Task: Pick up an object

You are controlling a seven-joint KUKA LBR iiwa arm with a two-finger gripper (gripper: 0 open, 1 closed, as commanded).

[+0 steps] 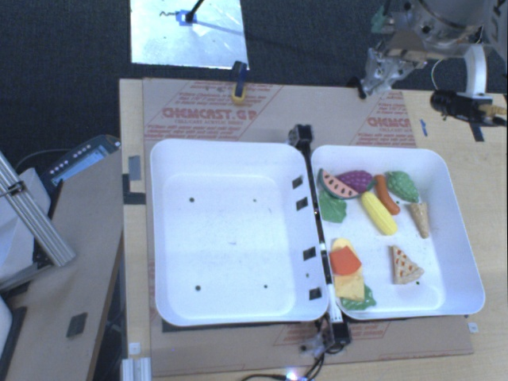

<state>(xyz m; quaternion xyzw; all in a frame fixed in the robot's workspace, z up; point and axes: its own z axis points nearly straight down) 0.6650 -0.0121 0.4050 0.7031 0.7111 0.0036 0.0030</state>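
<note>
A light wooden bench (135, 94) carries a sheet of printed cardboard (262, 109). On the cardboard, two shallow white bins sit touching side by side: the left bin (230, 232) and the right bin (456, 236). A small yellow and blue clamp (238, 84) grips the cardboard's far edge.

The scene is being viewed by one fixed camera, mounted above the bench (262, 105) and angled downward at a slant. Both white bins are being framed whole from a moderate distance: the left bin (171, 213) and the right bin (452, 236) are lying below and left of the gripper (373, 82), which is being seen entering at upper right.
</note>
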